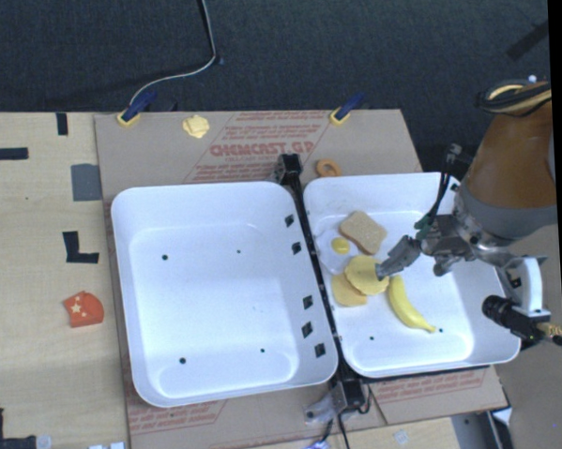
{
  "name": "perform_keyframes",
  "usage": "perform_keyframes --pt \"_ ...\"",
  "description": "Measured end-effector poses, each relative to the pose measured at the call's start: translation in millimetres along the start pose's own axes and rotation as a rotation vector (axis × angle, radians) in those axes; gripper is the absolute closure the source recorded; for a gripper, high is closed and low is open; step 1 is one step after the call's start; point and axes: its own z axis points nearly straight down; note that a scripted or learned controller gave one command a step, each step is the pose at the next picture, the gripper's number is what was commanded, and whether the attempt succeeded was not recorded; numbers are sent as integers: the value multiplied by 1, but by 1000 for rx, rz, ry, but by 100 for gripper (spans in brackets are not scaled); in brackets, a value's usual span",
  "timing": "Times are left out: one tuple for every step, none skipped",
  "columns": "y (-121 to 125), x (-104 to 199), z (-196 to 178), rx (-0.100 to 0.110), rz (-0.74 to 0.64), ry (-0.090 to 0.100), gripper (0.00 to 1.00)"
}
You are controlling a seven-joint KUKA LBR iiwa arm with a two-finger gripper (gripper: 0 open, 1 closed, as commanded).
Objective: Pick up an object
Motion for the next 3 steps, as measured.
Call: perform_keyframes --pt "3 64 -226 -19 -6 -1 0" --pt "2 61 -226 -1 0 -2 100" --pt "-10 52 -289 -8 -1 -1 100"
